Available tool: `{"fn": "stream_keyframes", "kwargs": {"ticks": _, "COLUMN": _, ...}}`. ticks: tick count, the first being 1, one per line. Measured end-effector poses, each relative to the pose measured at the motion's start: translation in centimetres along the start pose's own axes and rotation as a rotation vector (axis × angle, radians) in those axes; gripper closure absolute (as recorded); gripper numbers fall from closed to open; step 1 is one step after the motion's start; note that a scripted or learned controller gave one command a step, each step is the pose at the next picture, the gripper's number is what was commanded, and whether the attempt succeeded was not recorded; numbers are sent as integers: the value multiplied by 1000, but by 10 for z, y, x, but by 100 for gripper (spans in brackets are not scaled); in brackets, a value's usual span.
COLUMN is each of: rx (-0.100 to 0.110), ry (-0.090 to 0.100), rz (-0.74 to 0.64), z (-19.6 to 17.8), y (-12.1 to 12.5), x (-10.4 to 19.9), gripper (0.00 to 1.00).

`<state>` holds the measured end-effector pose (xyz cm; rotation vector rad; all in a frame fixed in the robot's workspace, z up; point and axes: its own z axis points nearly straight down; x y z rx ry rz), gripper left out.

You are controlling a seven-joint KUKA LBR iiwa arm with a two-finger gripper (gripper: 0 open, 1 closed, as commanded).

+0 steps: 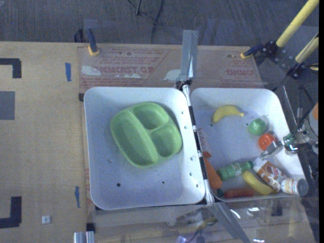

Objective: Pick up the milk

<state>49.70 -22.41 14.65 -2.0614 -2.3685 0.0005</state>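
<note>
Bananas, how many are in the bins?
2. One banana lies near the right bin's far wall; the other banana lies near its front edge, beside a bottle. Clutter might hide more.

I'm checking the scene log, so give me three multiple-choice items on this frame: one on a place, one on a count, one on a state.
1. Where does the green divided plate lie?
A. left bin
B. right bin
C. the bench
2. How many bananas are in the right bin?
A. one
B. two
C. four
3. How does the milk carton sit?
A. upright
B. on its side
C. on the plate

Key: 1 A, it sits in the left bin. 2 B, one banana at the far side, one near the front. 3 B, it lies flat among the toys.
</note>
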Motion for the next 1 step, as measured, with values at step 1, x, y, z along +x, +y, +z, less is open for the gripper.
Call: {"fn": "stream_keyframes", "kwargs": {"ticks": 1, "rx": 0, "ry": 2, "rz": -40, "z": 32, "y": 46, "x": -4, "gripper": 0}}
